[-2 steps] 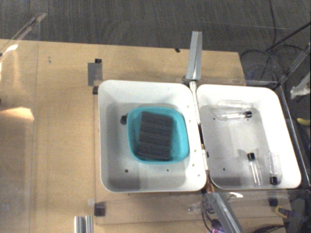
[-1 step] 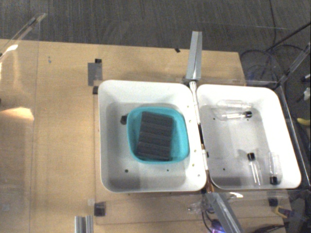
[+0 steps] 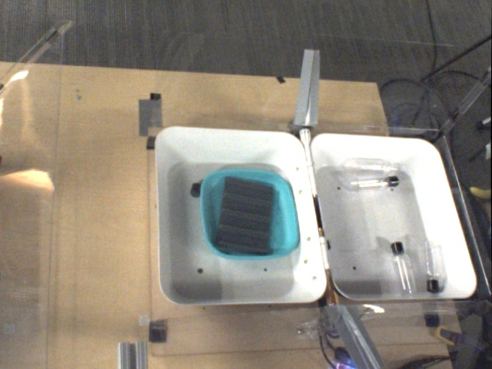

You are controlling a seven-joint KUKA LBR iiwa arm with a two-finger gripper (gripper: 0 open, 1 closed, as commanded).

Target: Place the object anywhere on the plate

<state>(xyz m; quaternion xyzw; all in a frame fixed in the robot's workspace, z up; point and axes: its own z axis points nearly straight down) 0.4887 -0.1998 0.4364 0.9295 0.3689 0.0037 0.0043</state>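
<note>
Already, we find the dark ribbed block lying on the teal plate in the left bin, centre of the frame, its long axis running top to bottom; the pincer's state we cannot tell.

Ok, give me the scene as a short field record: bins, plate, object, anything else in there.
left bin: shallow white bin, holds the plate
plate: turquoise square plate with rounded corners, near the bin's middle
object: dark grey ribbed rectangular block, lying flat on the plate
task state: block rests on the plate
right bin: shallow white bin, holds clear tubes
tubes: three clear plastic tubes with black caps, one at the back, two at the front right
</note>
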